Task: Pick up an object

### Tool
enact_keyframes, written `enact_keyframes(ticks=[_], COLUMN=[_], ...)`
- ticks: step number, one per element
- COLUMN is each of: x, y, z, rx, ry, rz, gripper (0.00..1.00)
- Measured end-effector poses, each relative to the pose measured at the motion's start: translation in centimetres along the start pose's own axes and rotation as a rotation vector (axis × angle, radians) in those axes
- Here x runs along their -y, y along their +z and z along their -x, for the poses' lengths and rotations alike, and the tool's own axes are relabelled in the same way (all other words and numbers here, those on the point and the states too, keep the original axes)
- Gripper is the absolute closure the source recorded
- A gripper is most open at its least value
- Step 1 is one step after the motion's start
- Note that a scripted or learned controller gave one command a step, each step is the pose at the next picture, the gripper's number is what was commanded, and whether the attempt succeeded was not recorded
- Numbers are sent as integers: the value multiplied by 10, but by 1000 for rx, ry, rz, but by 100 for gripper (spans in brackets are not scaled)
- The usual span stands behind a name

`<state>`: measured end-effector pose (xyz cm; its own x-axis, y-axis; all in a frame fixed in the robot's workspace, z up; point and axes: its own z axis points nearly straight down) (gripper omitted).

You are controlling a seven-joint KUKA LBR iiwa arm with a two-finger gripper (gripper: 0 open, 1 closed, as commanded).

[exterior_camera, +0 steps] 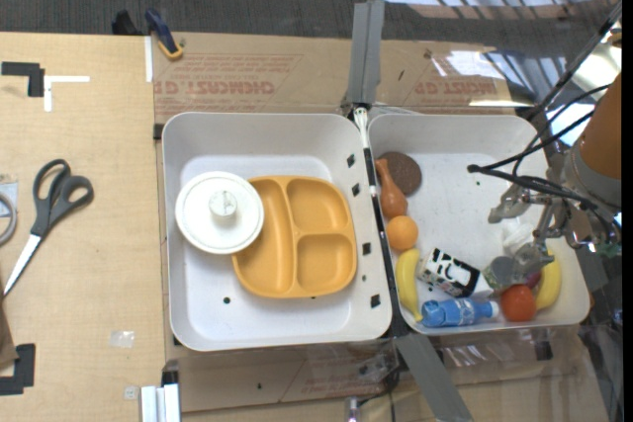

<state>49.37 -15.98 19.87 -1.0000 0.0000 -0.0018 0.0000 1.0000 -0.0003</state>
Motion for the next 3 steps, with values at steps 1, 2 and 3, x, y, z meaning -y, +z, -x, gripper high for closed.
enact_keyframes(ticks=[1,2,3], x=[-45,-46,63], y=[81,35,91], z=[43,167,133], rx=[11,4,3], ry=[-58,96,170], rz=[0,0,-1], gripper=[0,0,0])
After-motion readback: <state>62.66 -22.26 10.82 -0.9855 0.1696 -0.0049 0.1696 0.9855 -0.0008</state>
